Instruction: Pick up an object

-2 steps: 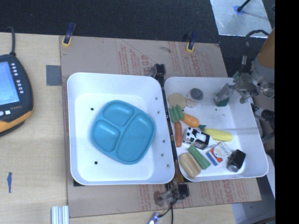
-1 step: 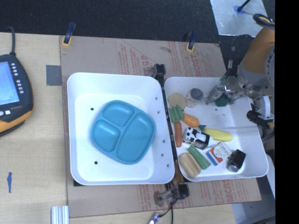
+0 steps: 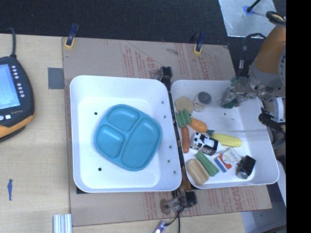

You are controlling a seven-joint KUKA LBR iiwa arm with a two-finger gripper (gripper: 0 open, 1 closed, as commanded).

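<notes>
Pincer (image 3: 232,97): hanging over the right bin's (image 3: 265,178) far edge; finger state: cannot tell.
Objects: lying along the right bin's left and near edges.
Left bin (image 3: 82,176): holding a blue plate (image 3: 128,137).

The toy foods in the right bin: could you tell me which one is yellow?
The corn cob, lying crosswise near the middle of the right bin. It is the one yellow piece; the carrot beside it is orange and the bread roll is tan.

The arm (image 3: 269,52) reaches in from the right, wrist angled downward.
</notes>
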